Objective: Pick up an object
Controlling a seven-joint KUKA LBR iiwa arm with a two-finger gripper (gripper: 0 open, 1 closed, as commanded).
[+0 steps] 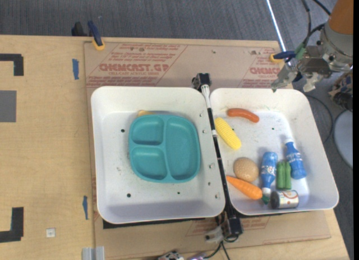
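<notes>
- Two white bins sit side by side on the bench: the left bin (106, 141) and the right bin (314, 141), their inner rims touching along the middle.
- Left bin: a teal divided plate (165, 147) lies flat near its centre, with something yellowish just showing from under its far edge.
- Right bin, far side: a red sausage (243, 115) lies near the far rim; a yellow corn cob (228, 132) lies just beside the left rim.
- Right bin, near side: a tan egg-shaped object (245, 169) rests touching an orange carrot (244, 187), which lies near the near-left corner.
- Right bin, near-right area: two blue bottles (268, 169) (295, 160) stand close with a green item (283, 175) between them; a small can (283, 199) lies at the near rim.
- The gripper (291, 79) hangs above the far-right corner of the right bin, over the rim, well apart from every object inside.
- Jaw state: cannot tell at this angle; nothing is seen between them.
- A blue-and-yellow clamp (95, 34) sits at the far-left corner of the board beneath the bins.
</notes>
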